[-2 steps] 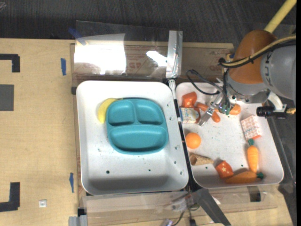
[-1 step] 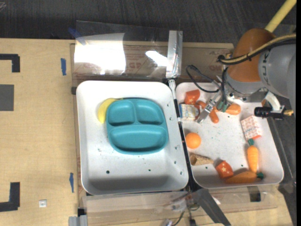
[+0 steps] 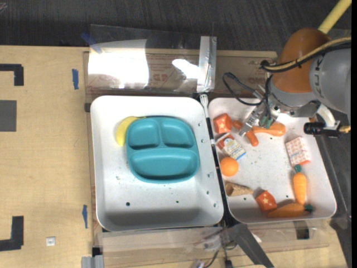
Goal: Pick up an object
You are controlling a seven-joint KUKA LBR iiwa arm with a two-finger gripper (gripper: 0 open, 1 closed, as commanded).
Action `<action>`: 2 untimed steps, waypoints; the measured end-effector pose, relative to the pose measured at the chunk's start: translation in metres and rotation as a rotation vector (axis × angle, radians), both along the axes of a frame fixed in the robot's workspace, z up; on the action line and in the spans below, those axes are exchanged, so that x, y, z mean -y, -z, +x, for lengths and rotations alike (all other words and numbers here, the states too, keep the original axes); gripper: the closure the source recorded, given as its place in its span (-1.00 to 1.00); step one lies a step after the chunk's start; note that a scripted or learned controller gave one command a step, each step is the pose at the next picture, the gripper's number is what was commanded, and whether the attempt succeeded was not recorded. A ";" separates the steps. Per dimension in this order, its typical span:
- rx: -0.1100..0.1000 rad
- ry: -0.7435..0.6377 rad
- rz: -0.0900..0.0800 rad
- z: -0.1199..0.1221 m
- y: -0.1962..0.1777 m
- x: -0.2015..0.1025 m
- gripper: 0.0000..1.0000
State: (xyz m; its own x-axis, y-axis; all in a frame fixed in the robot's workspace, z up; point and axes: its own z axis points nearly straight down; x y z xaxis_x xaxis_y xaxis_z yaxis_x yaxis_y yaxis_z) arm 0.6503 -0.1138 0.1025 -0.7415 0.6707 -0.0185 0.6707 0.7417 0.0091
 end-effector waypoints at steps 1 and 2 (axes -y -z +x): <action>-0.002 0.084 0.008 -0.007 -0.104 -0.059 1.00; -0.008 0.193 0.010 -0.010 -0.166 -0.125 1.00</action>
